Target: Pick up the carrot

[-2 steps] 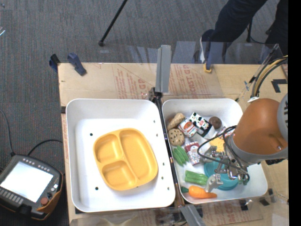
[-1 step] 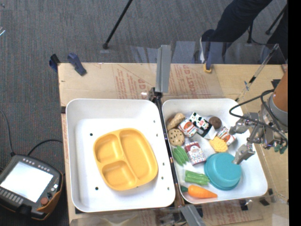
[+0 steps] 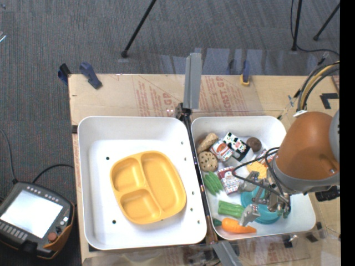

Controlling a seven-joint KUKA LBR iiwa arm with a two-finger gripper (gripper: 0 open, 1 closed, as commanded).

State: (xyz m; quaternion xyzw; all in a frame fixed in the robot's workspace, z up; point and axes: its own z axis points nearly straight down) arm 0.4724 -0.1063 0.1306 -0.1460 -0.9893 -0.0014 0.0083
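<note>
Figure: overhead slanted view of the bench with two white bins. The gripper (image 3: pixel 250 214) is hanging low over the lower middle of the right bin (image 3: pixel 277 123), and its two fingers (image 3: pixel 248 215) are standing apart, with nothing visible between them. The lower fingertip is appearing just above the carrot (image 3: pixel 238 225); whether it is actually touching the carrot cannot be settled from this angle. The carrot is lying flat along the bottom edge of the right bin, in the lower centre-right of the frame, directly below and slightly left of the gripper, its orange body pointing left to right. A green vegetable piece (image 3: pixel 229 208) is lying just above the carrot and left of the gripper. A teal bowl (image 3: pixel 265 216) is sitting beneath and to the right of the gripper, partly covered by it. The arm's orange band (image 3: pixel 308 146) is occupying the right side of the frame above the bowl. Further up the right bin, a cookie (image 3: pixel 208 160), a green pod (image 3: pixel 213 183) and several small printed packets (image 3: pixel 230 147) are lying clustered together. In the left bin (image 3: pixel 100 134), well apart from the gripper, a yellow divided plate (image 3: pixel 148 187) is resting at the centre.
</note>
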